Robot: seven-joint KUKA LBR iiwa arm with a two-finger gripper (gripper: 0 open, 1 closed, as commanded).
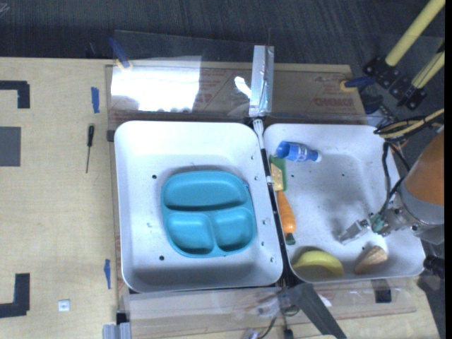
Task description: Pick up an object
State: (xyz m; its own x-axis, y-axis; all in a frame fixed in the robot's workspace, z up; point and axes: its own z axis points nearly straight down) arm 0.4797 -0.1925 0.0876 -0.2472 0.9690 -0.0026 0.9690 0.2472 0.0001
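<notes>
In the right bin [332,136] lie a small blue bottle [296,152] at the back left, a green and yellow packet [277,175] and an orange carrot-like piece [286,216] along the left wall. A yellow rounded object [318,262] and a tan wedge [371,257] rest at the front. My gripper [353,229] hangs over the bin floor right of centre, just above and left of the tan wedge. It stands open with nothing between its fingers. The arm [427,182] comes in over the bin's right wall.
The left bin [134,189] holds a blue divided plate [207,212]. A clear plastic sheet [183,83] and a metal post [261,80] stand behind the bins. Yellow poles [417,27] and cables are at the upper right.
</notes>
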